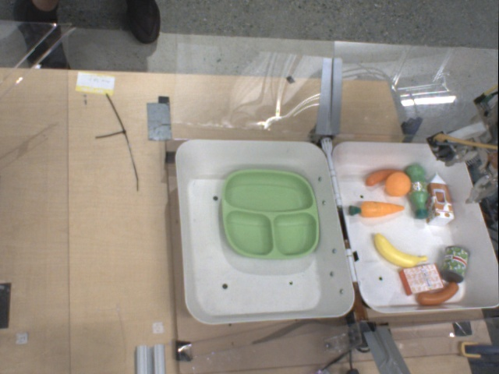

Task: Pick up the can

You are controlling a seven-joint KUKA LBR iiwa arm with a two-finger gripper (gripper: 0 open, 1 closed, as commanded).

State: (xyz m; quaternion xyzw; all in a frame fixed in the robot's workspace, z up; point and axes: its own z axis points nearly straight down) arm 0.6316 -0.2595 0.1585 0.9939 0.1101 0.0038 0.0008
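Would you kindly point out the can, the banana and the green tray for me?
can (455,262), camera view, on its green label side.
banana (396,252), camera view, on the middle of its curve.
green tray (270,189), camera view, on the floor of its large top compartment.

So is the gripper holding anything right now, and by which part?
Cannot be told for the gripper. The can stands untouched in the right bin, beside the banana.

Left bin (195,287) has just a green divided plate (270,213) sitting in it. Right bin (374,291) is the busy one: two carrots (376,209), an orange (398,184), a banana (398,253), a green bottle (419,193), a small carton (440,202), a sausage (438,294), and the can (455,262) near the front right corner.
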